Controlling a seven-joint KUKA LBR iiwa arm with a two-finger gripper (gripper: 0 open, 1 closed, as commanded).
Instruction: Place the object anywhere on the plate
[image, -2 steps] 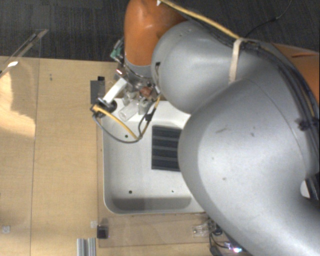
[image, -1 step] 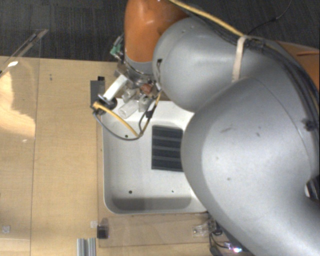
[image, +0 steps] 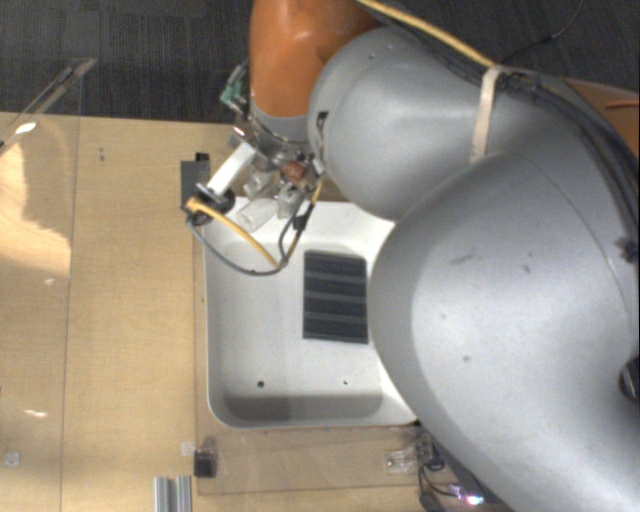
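camera view:
arm: we see the big grey robot arm (image: 500, 250) coming in from the right, covering much of the frame, orange band (image: 285, 60) at the top.
hand: the hand (image: 265, 195) sits over the far left corner of the shallow white plastic bin (image: 250, 340); we cannot tell how far open it is or if it has anything.
cable: yellow and black cable (image: 245, 245) loops below the hand.
bin: dark ribbed rectangular patch (image: 335, 297) on its floor.
object/plate: we cannot tell where they are.
bench: light wooden bench (image: 100, 320) on the left.
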